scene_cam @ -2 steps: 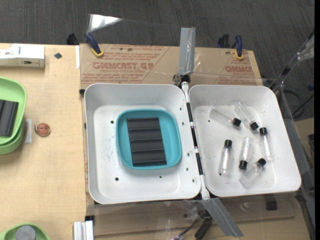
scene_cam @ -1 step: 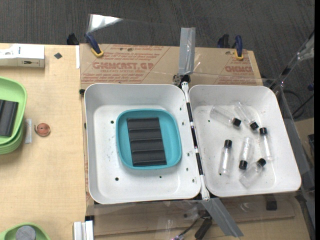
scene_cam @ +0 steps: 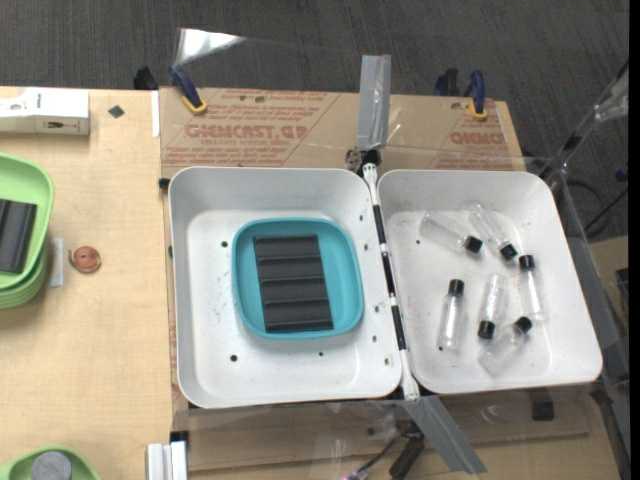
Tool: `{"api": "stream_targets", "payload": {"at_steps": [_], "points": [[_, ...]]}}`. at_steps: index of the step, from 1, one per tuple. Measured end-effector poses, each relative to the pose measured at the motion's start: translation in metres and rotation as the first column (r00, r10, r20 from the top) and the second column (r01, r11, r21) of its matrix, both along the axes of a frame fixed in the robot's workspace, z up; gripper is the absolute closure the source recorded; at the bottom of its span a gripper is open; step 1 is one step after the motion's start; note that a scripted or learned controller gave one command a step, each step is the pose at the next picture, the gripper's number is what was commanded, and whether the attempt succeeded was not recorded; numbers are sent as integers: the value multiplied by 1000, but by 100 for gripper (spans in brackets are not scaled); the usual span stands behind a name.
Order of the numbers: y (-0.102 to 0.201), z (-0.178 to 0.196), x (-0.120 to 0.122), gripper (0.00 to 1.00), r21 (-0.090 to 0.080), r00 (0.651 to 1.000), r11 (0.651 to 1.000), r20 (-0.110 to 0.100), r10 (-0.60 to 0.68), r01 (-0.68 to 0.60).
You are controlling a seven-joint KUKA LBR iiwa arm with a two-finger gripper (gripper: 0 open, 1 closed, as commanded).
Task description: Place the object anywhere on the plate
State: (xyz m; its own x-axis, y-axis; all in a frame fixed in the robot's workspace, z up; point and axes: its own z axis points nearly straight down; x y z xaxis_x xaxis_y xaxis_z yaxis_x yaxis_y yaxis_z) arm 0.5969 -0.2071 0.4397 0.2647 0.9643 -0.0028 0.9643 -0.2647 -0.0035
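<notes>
A teal plate (scene_cam: 247, 303) lies in the left white bin (scene_cam: 200, 348), and a black ribbed rack (scene_cam: 293, 281) rests on its middle. Several clear plastic vials with black caps (scene_cam: 452, 313) lie scattered in the right white bin (scene_cam: 560, 358), most on their sides, from the bin's middle toward its right and front.
A green tray (scene_cam: 30, 198) holding a dark block sits at the left edge of the wooden bench. A small copper disc (scene_cam: 86, 259) lies beside it. A white box (scene_cam: 45, 111) lies at the back left. Cardboard (scene_cam: 250, 128) with clamps runs behind the bins.
</notes>
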Motion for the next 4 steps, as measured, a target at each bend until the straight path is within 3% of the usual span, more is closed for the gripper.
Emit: {"api": "stream_targets", "payload": {"at_steps": [4], "points": [[0, 0, 0, 0, 0, 1000, 1000, 0, 0, 0]]}}
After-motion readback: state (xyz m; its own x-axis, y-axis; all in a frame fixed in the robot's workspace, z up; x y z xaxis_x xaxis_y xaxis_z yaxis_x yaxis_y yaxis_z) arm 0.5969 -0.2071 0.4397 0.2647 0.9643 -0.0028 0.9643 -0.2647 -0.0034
